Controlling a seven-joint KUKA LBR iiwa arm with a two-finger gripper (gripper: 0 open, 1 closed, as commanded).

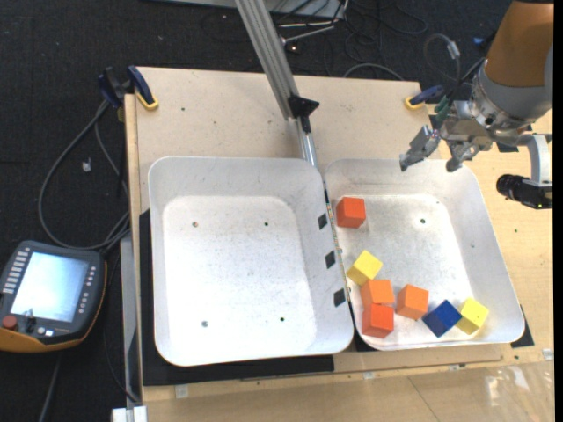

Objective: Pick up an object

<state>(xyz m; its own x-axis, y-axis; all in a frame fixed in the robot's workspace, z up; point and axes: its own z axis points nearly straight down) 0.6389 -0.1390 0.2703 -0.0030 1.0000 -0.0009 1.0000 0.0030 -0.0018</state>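
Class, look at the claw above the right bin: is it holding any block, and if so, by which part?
Nothing is held. The claw hangs open above the far rim of the right bin, with nothing between its fingers; all the blocks lie in that bin.

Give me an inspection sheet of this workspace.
Surface: bench bearing left bin and right bin.
Job's things: in right bin, lone orange block; near its front, a cluster of two yellow, three orange, one blue.
Clutter: clamps at bench's back corners.
Grippers: claw open, above right bin's far edge, holding nothing.
Cables: on floor behind bench; one to pendant.
Surroundings: pendant left; metal pole.
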